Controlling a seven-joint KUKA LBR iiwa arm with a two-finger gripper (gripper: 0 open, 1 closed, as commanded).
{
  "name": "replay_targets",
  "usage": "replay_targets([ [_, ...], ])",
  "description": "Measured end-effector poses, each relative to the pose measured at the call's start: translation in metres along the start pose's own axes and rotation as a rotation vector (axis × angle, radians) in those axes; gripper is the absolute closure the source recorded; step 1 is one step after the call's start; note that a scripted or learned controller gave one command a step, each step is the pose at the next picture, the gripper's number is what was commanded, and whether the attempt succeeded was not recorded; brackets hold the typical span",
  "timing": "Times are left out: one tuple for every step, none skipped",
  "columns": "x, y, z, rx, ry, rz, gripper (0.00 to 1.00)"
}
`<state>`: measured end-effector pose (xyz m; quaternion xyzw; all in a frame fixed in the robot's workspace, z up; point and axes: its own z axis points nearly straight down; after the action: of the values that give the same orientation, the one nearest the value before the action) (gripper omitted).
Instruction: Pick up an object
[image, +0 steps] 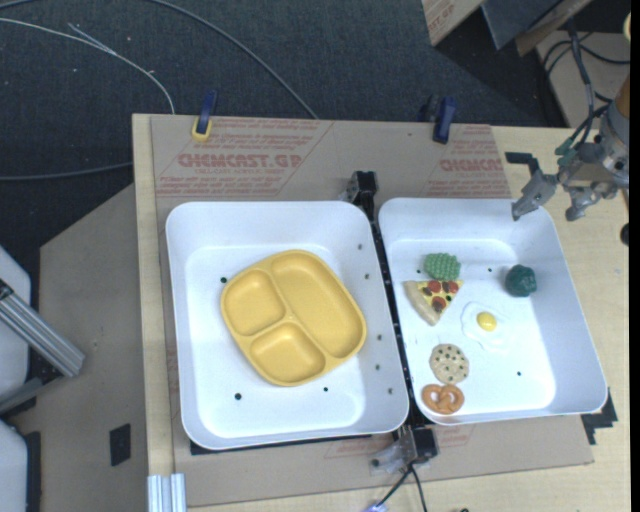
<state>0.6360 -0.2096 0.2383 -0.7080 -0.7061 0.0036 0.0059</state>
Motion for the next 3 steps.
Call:
replay_targets([
  [0.001,0.003,-0.007,-0.013,-0.003,-0.003,0.0],
  [0.008,-0.005,0.045,-0.007,-0.001,-0.003,0.0],
  [-0.001,-0.002,0.094,-0.007,-0.002,-0.002,0.0],
])
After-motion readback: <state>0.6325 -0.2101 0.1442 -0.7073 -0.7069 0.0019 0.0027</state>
